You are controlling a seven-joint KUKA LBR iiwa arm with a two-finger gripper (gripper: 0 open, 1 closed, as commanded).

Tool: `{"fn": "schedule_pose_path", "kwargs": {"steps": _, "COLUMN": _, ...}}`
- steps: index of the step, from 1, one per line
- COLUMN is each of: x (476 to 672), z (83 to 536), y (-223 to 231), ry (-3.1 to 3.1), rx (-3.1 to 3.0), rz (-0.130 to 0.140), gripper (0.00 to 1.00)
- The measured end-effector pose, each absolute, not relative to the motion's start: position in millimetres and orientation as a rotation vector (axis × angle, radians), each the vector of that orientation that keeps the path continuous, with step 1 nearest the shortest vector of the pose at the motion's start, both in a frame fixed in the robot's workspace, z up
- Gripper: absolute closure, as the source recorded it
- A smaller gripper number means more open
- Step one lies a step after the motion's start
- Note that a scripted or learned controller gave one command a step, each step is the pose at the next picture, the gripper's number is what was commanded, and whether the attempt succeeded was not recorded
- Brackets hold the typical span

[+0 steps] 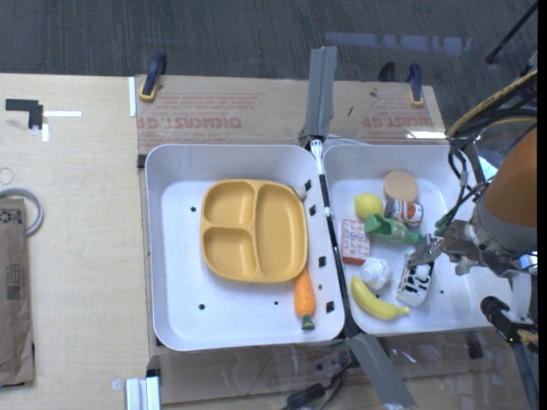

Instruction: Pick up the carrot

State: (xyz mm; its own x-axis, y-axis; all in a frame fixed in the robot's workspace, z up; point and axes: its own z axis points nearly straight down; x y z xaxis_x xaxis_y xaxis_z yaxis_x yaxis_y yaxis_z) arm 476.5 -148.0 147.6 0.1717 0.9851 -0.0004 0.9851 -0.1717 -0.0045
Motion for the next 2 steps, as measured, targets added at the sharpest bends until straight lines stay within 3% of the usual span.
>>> {"fn": "schedule_pose_path", "kwargs": {"steps": 1, "x": 477.4, "z": 137, "y": -215, "ry": -1.963, "rx": -2.451, "rz": 0.002, "gripper": 0.00}}
{"fn": "schedule_pose_path", "kwargs": {"steps": 2, "x": 614.2, "z": 150, "y": -167, "ry": -1.775, "rx": -2.593, "rz": 0.004, "gripper": 0.00}}
